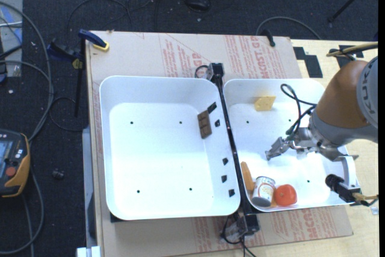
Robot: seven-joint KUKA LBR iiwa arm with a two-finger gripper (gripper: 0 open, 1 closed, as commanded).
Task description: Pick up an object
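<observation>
The right bin [301,88] holds a yellow wedge [264,103] near its back wall. At its front lie an orange carrot-like stick [246,176], a small tin can [263,190] on its side and a red tomato-like ball [286,195]. A brown chocolate-bar piece [205,124] leans against the right wall of the left bin [114,129]. My gripper [278,150] hangs low over the middle of the right bin, pointing left, with nothing between its fingers. It is above and right of the can and below the yellow wedge.
The arm's orange band and grey wrist [343,111] cover the right bin's right side. A black cable [295,102] loops over that bin near the wrist. A black clamp divider [224,129] runs between the bins. Cables and a blue-yellow clamp [93,40] lie beyond the bench.
</observation>
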